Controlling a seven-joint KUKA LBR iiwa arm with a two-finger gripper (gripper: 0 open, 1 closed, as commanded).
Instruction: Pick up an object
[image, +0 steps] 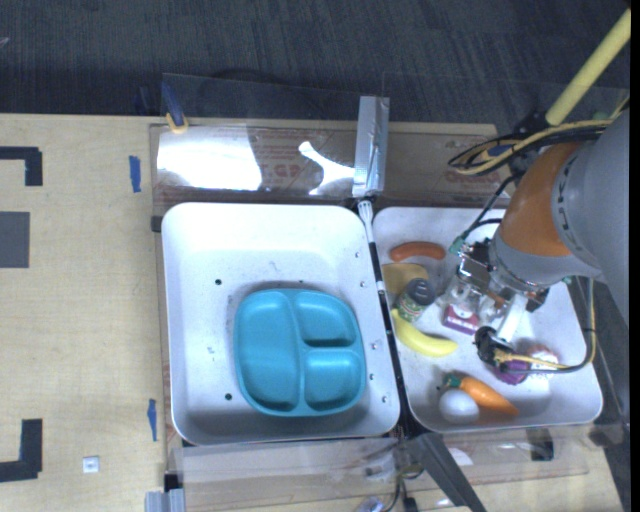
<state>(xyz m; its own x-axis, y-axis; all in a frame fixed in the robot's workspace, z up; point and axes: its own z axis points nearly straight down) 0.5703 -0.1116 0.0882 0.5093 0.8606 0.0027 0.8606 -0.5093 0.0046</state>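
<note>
The arm reaches in from the right over the right-hand bin (585, 400), its orange band above the wrist, and the end effector (468, 300) hangs low over the middle of that bin among the toy foods; whether it is apart or together cannot be told from this slant. Just beneath and beside it lies a small purple-and-white packet (462, 320), flat on the bin floor. To its left a yellow banana (424, 340) lies curved along the bottom, with a small dark-capped bottle (415, 296) just above it and an orange-red sausage (415, 251) near the bin's upper wall. Toward the front edge an orange carrot (485, 394) rests touching a white egg (459, 404), and a purple piece (514, 370) sits near the cable at the right. The left bin (190, 240) holds a blue divided plate (298, 350), lying flat on the surface of the bin.
</note>
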